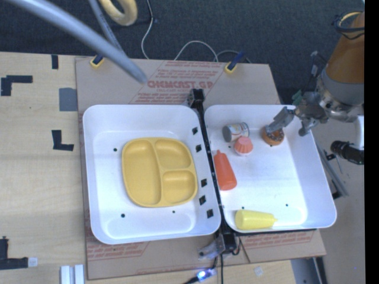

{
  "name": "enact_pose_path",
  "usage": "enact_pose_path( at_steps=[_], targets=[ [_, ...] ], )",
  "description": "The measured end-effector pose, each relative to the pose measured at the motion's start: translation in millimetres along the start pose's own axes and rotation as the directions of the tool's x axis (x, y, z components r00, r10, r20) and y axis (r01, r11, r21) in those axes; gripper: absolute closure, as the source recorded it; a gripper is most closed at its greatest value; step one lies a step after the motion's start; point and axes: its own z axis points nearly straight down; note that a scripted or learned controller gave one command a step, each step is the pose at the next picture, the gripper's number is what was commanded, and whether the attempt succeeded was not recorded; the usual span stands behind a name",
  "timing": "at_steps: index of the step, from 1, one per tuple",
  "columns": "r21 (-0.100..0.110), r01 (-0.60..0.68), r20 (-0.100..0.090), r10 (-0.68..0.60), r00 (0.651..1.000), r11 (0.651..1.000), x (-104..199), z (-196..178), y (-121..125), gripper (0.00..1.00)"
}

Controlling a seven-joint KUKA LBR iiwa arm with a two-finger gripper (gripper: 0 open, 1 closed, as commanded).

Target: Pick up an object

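Observation:
The right bin (308, 176) holds several small items. A small grey can (235, 131) lies beside a pink cup-shaped piece (243, 145). A brown-orange round piece (273, 137) sits near the bin's back. An orange-red bottle-shaped object (224, 170) lies along the divider, and a yellow oblong object (254, 219) rests at the front edge. My gripper (292, 123) hangs over the back right corner of this bin, open, with nothing between its fingers. Its left finger (279, 121) is just above the brown-orange piece.
The left bin (100, 158) carries a yellow divided plate (159, 171). A black divider (204, 158) with clips runs between the bins. A grey pole (71, 22) crosses the upper left. The arm's orange band (346, 61) stands at the right edge.

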Motion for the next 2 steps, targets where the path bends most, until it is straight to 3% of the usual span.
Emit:
enact_pose_path(
  at_steps=[1, 2],
  targets=[
    [-0.011, 0.003, 0.002, -0.003, 1.000, 1.000, 0, -7, 2, 0.00],
    [-0.007, 0.002, 0.002, -0.002, 1.000, 1.000, -3, 46, -7, 0.00]
  ],
)
